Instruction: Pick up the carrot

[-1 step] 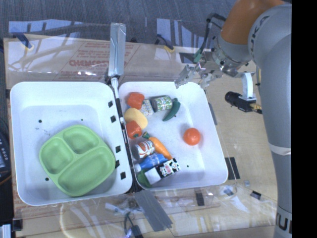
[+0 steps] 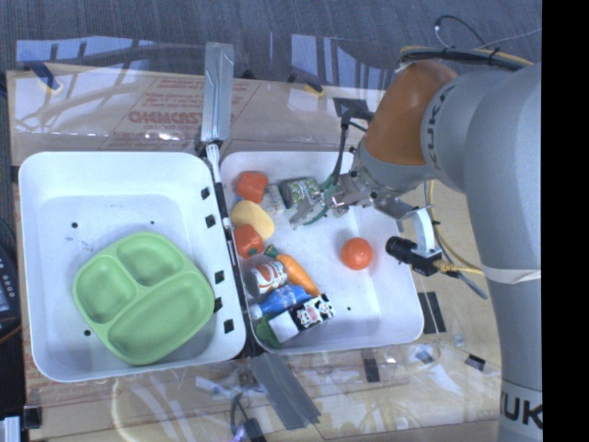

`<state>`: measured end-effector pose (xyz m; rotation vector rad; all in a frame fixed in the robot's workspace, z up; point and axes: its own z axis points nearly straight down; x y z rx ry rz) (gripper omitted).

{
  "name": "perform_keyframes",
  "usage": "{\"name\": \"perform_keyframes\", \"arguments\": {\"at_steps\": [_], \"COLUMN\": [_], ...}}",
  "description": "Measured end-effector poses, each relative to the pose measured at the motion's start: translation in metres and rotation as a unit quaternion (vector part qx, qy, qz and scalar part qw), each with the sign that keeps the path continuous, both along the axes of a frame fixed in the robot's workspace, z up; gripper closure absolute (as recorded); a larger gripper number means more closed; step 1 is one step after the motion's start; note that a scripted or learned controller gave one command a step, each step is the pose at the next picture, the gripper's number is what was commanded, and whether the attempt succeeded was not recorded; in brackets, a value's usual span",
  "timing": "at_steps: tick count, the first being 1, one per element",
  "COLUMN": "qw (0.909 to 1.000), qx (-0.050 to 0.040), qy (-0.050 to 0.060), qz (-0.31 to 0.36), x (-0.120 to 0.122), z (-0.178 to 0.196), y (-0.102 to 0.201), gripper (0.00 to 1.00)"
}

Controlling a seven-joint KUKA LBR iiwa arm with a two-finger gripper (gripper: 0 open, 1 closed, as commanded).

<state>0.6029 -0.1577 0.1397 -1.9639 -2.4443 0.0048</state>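
My arm (image 2: 488, 155): smooth grey rounded casing with an orange band (image 2: 409, 109) above the wrist. Black cables (image 2: 460, 35) loop over the upper joint; thin yellow wiring trails beside a small black fitting (image 2: 411, 252). The end effector (image 2: 317, 205) is metallic. White "KU" lettering (image 2: 520, 412) marks the lower casing.

You can't tell whether the gripper (image 2: 317, 205) fingers are apart or closed; they blur against the can (image 2: 299, 191) beside them. The carrot (image 2: 296, 273) has its left end tucked behind a small tin (image 2: 267, 277), whose label is unreadable.
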Motion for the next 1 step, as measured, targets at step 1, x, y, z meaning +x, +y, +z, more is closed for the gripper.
{"name": "perform_keyframes", "arguments": {"at_steps": [1], "qw": [0.993], "qx": [-0.0004], "qy": [0.0], "qz": [-0.118], "x": [-0.0533], "z": [-0.0486], "y": [0.0146], "gripper": [0.0]}}
